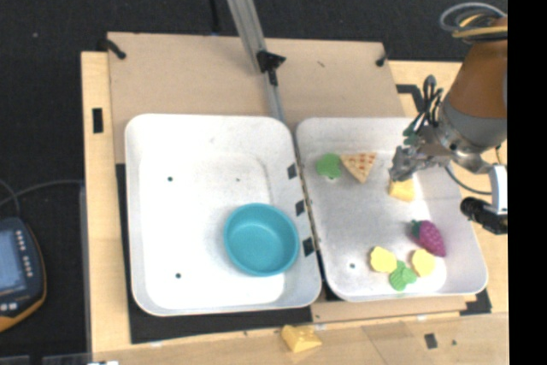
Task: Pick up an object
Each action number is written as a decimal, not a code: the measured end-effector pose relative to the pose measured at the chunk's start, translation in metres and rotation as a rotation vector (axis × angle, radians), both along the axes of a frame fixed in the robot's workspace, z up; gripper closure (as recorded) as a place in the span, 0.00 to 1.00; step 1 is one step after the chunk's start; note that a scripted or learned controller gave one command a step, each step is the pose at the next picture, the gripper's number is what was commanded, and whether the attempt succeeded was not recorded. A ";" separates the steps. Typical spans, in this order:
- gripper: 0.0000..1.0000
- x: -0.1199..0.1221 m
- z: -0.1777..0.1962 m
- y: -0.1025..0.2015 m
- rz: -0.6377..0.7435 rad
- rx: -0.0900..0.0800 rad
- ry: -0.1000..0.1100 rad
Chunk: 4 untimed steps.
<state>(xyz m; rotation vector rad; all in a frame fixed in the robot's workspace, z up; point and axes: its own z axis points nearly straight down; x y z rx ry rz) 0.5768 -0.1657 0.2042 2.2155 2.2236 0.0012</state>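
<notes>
1. Gripper (pixel 404 169): at the end of the grey arm, low over the right bin (pixel 342 137), right above a small yellow block (pixel 402 190). Whether the jaws stand apart or together cannot be told; nothing is visibly clamped.
2. Yellow block: likely target, lying on the bin floor in the upper right part, just under the gripper. Risk: an off-centre closing could nudge it aside or pinch only an edge, so it slips on lifting.
3. Waffle-patterned wedge (pixel 360 166) and green piece (pixel 329 167): near, to the camera's left. Risk: low, some way from the block.
4. Purple grape bunch (pixel 430 238), yellow pieces (pixel 385 259) and small green piece (pixel 400 278): lower right, well apart.
5. Left bin (pixel 171 141): holds a blue bowl (pixel 261 238).
6. Surface (pixel 98 184): a yellow piece (pixel 299 339) lies outside the bins.
7. Writing, brands, labels: none legible.
</notes>
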 end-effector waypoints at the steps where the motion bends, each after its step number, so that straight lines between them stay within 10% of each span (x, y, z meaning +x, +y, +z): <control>1: 1.00 0.023 0.014 0.045 -0.001 0.001 0.001; 4: 1.00 0.065 0.022 0.202 0.005 0.004 -0.001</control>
